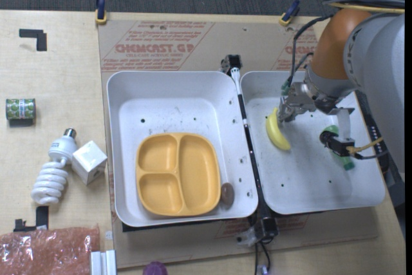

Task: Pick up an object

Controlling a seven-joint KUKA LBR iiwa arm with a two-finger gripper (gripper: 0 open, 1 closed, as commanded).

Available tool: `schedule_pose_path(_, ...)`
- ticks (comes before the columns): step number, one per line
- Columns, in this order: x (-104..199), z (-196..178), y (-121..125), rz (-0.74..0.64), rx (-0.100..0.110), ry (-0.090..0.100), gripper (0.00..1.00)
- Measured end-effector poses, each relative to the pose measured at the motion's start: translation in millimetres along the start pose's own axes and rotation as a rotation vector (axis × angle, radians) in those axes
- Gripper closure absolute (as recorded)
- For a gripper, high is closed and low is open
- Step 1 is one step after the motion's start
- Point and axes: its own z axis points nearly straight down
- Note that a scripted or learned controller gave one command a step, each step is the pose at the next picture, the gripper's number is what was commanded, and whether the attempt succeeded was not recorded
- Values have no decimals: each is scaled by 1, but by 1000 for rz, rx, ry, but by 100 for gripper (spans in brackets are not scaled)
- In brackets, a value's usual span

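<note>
The arm comes in from the right side of the frame and bends down over the right bin. Its gripper stands in the upper left part of this bin, directly at the upper end of a banana. The banana lies on the bin floor near the left wall, with its curve turned to the left. I cannot tell if the jaws are spread or pressed together, and I also cannot tell if they touch the banana.

In the left bin a yellow plate with three sections lies in the lower half. A small brown lump sits just beside its lower right corner.

On the bench, left of the bins, there is a spiral bulb with a white cube touching it on the right. A green can lies higher, near the left edge. A pink bag is in the lower left corner of the frame.
</note>
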Motion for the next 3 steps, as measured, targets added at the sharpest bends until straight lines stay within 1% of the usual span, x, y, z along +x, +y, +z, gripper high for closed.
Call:
schedule_pose_path(1,-61,0,-78,3,1,1,0)
schedule_pose_path(2,-16,1,-104,2,2,1,0)
schedule_pose_path(3,19,0,-131,3,2,1,0)
